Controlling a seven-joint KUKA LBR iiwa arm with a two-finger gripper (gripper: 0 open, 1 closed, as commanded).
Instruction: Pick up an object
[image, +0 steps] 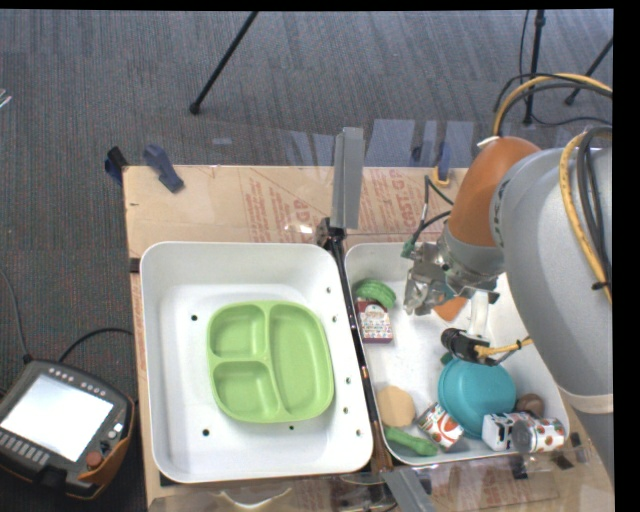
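My bench (230, 205) carries two white bins: the left bin (170, 300) and, touching it on the right, the right bin (395, 270). Blue tape (163, 168) lies behind the left bin.

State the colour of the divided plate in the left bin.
Light green: the divided plate shows plainly in the camera view.

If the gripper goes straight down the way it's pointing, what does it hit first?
Probably the bare white floor of the right bin; the gripper hangs between the small carton and an orange item. Depth is unclear.
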